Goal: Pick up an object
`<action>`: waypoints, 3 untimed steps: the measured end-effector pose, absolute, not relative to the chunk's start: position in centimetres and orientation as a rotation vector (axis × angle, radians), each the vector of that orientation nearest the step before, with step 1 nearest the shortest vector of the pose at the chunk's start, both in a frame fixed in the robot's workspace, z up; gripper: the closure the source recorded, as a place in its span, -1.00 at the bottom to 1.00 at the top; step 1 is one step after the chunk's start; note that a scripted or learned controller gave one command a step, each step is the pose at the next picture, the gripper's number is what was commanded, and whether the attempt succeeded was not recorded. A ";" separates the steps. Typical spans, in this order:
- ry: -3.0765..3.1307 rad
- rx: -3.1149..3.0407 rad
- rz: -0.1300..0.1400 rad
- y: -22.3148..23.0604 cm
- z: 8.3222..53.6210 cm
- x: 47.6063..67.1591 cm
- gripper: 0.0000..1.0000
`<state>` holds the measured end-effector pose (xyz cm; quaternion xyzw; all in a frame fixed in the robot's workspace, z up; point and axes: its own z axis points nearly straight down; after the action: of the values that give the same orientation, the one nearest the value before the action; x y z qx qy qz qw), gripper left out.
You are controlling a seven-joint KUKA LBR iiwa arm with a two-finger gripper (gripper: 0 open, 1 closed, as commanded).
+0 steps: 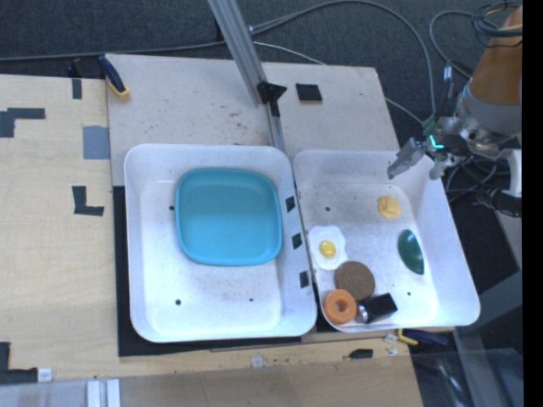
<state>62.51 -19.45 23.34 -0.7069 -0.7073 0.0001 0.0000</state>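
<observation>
The right bin (441, 227) holds several small objects. A yellow lump (389, 206) lies near its back, a dark green oval piece (411, 251) by its right wall, and a toy fried egg (327, 247) near its left wall. At the front sit a brown disc (354, 278), an orange ring (340, 306) and a black and silver cylinder (376, 308). My gripper (417, 166) hangs over the bin's back right corner, above and to the right of the yellow lump. Its fingers are spread open with nothing between them.
The left bin (153, 303) carries a teal square plate (228, 216). A slanted metal post (246, 45) rises behind the bins. Cables (399, 32) loop at the back right near the arm.
</observation>
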 end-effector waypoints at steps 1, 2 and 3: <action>-2.222 -2.221 0.000 -19.5 23.3 62.5 -1.00; -2.219 -2.219 0.004 -19.7 18.8 61.8 -1.00; -2.218 -2.217 0.005 -20.0 12.6 62.0 -1.00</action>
<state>62.04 -20.02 12.62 -0.7070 -0.7072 0.0017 0.0026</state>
